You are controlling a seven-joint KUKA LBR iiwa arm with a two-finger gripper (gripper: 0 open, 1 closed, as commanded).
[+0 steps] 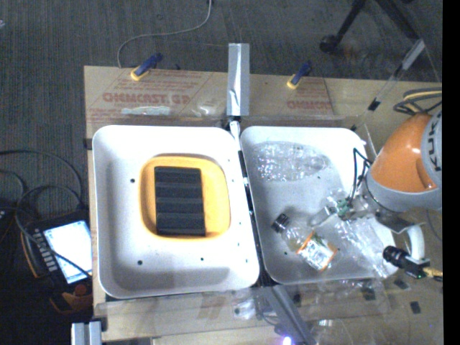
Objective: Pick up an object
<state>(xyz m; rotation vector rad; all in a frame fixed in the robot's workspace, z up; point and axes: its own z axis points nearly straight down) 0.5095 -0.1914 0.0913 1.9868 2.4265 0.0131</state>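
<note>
Currently: clear plastic bottle (pixel 305 241) lies in right bin (pixel 287 192), ungrasped. Gripper (pixel 343 208) hovers near it. Finger state: cannot tell.

Open white floor all around the yellow tray (pixel 219 192) in the left bin (pixel 108 214), widest at 6 o'clock. Black ridged block (pixel 179 200) filling that tray's middle. In the right bin (pixel 259 214): crumpled clear plastic (pixel 291 160) at 12 o'clock, a clear bottle (pixel 305 241) lying near centre, bare floor at 9 and 7 o'clock. Arm (pixel 408 165) overhanging from 3 o'clock. Raised rims meeting between bins.
</note>
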